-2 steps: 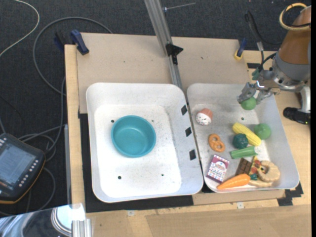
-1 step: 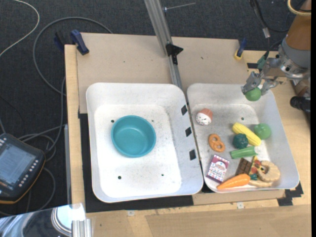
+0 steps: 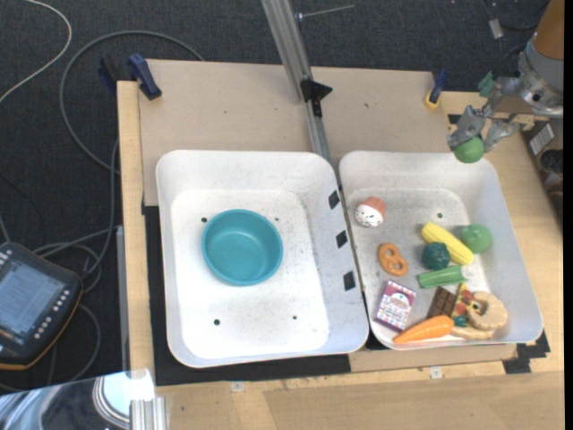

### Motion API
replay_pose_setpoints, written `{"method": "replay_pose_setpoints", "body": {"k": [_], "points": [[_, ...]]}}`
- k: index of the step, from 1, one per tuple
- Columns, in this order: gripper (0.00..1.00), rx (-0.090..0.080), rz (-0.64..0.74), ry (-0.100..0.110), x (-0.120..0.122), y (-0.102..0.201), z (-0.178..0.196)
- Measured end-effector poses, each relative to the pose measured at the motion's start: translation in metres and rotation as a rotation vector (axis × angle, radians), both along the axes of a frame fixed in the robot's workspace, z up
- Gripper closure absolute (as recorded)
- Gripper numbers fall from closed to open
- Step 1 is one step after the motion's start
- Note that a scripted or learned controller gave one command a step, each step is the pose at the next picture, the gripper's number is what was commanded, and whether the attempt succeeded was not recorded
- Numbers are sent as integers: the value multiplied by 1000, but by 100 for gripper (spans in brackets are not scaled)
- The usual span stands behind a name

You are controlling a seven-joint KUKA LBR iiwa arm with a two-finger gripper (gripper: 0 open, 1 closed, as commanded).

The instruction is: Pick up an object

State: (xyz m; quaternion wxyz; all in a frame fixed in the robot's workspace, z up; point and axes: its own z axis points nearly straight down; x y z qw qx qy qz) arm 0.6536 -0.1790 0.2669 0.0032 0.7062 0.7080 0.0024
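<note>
My gripper hangs over the far right corner of the right bin, raised above it. A small round green object sits between its fingers, and the gripper is shut on it. Below, in the right bin, lie several toy foods: a white and orange ball, a pretzel, a yellow corn cob, a green piece, a dark teal ball, a carrot and a pink box.
The left bin holds a teal bowl. A metal pole slants down to the gap between the bins. Clamps sit on the bench's far edge. A tablet lies on the floor at left.
</note>
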Motion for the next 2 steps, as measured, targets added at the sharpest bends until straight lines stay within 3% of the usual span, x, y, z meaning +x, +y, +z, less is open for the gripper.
{"method": "replay_pose_setpoints", "body": {"k": [1,2], "points": [[100,9,3,21,-11,59,-12],[100,10,3,25,-29,118,-8]]}}
